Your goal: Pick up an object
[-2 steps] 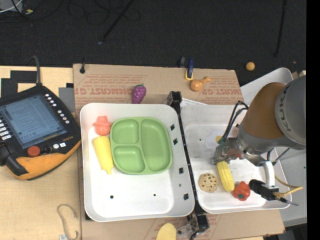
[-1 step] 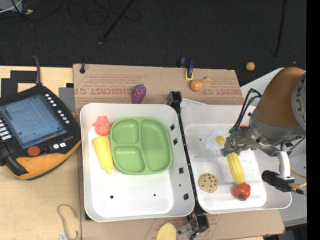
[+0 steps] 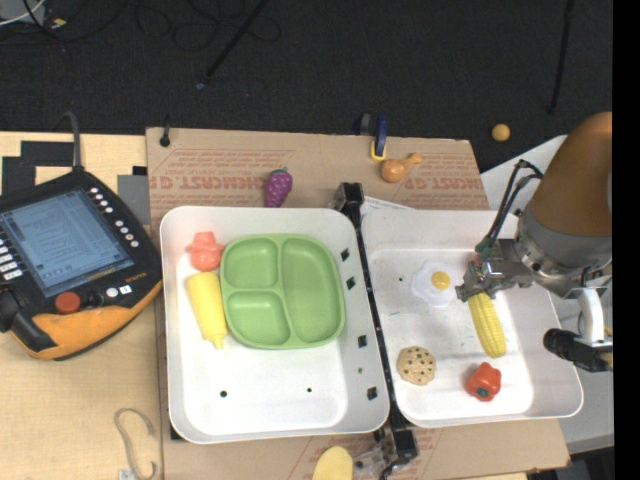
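We see the arm [image 3: 580,193] entering from the right, its orange band uppermost and the grey wrist section below it, sloping down and leftward; a dark cable loops along the near side of the wrist, running from above the band toward the tool end; the gripper [image 3: 482,284] sits at the lower left end of this chain, well left of the band and below it, tilted down toward the bench; its metal parts are small and cluttered, so their stance stays unclear to us.

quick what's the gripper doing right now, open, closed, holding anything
Gripper: down at the top end of the corn cob in the right bin; a hold on it cannot be told.
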Robot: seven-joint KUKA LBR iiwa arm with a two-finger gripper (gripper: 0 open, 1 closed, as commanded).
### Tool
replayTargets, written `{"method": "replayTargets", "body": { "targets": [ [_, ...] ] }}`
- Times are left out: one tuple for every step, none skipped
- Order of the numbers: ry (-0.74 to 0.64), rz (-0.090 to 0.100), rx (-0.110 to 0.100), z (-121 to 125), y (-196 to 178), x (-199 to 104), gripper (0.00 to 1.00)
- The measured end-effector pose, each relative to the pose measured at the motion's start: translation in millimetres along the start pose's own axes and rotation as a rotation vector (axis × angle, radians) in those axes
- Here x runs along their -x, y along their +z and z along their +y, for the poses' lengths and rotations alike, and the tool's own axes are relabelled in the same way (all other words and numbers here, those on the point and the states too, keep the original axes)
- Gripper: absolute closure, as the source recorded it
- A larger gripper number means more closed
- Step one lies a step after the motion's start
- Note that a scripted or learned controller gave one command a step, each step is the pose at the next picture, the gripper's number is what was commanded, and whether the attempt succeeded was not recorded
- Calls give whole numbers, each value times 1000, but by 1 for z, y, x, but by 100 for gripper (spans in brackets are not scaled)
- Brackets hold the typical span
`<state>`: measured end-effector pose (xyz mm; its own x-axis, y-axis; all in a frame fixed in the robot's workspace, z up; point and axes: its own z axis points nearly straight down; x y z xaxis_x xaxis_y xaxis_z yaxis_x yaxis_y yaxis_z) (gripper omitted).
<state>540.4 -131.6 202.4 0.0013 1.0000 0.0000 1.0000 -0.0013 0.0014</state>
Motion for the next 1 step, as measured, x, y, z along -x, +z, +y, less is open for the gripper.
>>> {"method": "replayTargets", "body": {
  "targets": [
    [0, 0, 0, 0, -26, 1, 100]
  ]
}}
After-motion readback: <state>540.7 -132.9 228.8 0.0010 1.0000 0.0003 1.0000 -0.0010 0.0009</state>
